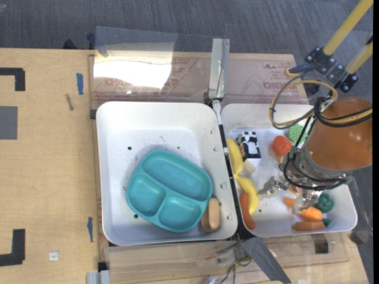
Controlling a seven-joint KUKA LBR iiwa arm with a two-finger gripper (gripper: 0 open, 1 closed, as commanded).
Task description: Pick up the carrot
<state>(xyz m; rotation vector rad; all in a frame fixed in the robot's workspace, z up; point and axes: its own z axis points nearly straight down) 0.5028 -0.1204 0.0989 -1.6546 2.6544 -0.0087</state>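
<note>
The carrot is a small orange piece lying at the front right corner of the right bin, with another orange piece just behind it and a green item beside them. My gripper hangs low over the middle of the right bin, left of and slightly behind the carrot, under the arm's orange band. The arm's body and cables hide much of the gripper. Nothing shows held in it.
Two yellow bananas and a red-orange long item lie along the right bin's left wall. A black-and-white item and an orange block sit at the back. The left bin holds a teal divided plate and a bread roll.
</note>
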